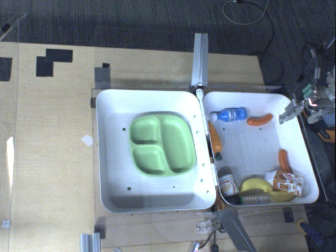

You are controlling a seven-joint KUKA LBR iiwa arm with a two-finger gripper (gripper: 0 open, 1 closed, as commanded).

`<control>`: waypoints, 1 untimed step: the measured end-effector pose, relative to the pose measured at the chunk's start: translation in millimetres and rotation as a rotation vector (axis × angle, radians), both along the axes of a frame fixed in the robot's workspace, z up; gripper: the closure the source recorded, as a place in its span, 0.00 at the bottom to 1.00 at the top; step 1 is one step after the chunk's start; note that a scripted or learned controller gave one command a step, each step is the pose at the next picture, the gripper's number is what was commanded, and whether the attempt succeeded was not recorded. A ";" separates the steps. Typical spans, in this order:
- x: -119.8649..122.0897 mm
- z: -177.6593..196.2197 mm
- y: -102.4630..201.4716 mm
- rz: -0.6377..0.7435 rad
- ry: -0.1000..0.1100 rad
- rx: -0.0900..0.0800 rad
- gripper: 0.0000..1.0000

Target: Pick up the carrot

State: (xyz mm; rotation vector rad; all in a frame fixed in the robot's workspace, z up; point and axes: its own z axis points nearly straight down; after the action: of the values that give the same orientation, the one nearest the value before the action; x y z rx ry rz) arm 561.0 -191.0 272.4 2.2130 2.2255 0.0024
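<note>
The carrot is orange with a dark green end and lies lengthwise against the left wall of the right bin. My gripper hangs at the far right corner of that bin, over its rim. It is well to the right of the carrot, with the width of the bin between them. Nothing shows in its grasp.
Also in the right bin are a blue bottle, an orange-red sausage, a second one, a banana, a small can, a printed packet and a dark brush. A green divided plate lies in the left bin.
</note>
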 end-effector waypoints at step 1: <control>2.0 11.7 1.0 0.006 -0.006 -0.001 1.00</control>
State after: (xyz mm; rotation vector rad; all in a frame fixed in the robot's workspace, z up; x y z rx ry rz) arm 563.0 -190.1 284.1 2.2027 2.2291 0.0076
